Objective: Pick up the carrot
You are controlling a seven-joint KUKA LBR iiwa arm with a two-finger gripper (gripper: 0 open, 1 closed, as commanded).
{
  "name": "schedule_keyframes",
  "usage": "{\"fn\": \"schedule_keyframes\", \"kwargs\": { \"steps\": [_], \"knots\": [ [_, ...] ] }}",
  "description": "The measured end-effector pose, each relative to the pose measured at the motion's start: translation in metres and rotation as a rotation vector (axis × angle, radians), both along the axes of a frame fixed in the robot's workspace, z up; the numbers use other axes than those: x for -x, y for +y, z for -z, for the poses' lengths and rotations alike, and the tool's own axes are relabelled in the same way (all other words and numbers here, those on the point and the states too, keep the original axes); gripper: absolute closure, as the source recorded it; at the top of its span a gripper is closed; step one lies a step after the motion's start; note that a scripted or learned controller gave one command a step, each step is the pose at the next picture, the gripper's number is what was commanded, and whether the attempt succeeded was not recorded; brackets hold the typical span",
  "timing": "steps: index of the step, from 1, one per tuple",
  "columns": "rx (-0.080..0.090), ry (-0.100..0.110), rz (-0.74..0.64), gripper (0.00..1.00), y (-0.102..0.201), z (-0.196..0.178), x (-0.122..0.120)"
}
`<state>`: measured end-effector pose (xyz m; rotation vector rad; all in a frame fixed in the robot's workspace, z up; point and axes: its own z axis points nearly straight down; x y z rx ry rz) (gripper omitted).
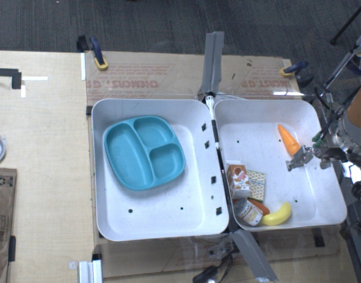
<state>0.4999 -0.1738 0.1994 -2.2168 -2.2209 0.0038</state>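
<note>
Here the carrot [288,139] lies in the right bin [322,214], toward its two o'clock corner. The gripper [299,158] hangs just at the carrot's five o'clock; whether it is open or closed I cannot tell. A banana [276,214] sits at six o'clock.

A robot lab: 2 white bins [110,217] sit on a wooden bench [39,134] lined with cardboard [151,75] held by clamps [98,53], over dark carpet [139,16], with tape marks [9,75].
</note>
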Motion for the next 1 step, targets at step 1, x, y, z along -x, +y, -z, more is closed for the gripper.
{"fn": "schedule_keyframes", "kwargs": {
  "steps": [1],
  "knots": [
    [0.002, -0.004, 0.037, 0.00, 0.0145, 0.1078, -0.0632]
  ]
}}
